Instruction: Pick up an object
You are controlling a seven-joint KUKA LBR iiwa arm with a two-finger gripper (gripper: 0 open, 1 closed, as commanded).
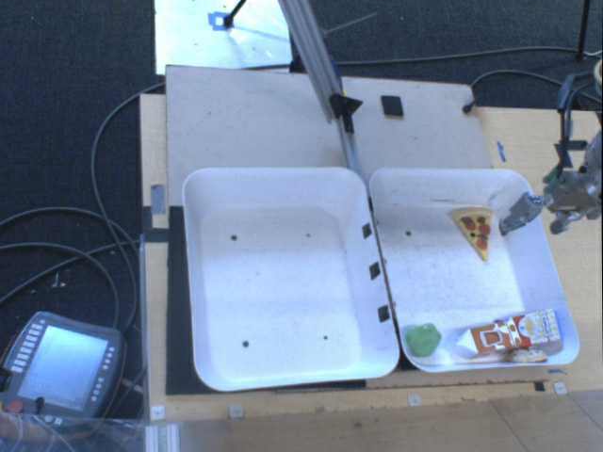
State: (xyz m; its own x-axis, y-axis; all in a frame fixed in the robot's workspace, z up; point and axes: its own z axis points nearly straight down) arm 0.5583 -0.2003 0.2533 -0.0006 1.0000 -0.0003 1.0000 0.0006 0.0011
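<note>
In the right bin (443,188) lie a pizza slice toy (474,230) near the upper right, a small green object (423,338) at the front left corner, and a flat orange-and-white carton (511,333) along the front edge. My gripper (533,210) hangs at the bin's right rim, just right of the pizza slice and apart from it. Nothing shows between its fingers.
The left bin (273,271) sits beside the right one on a tan board. A metal pole (316,50) slants across the back. Cables run over the dark floor, and a teach pendant (58,363) lies at the lower left.
</note>
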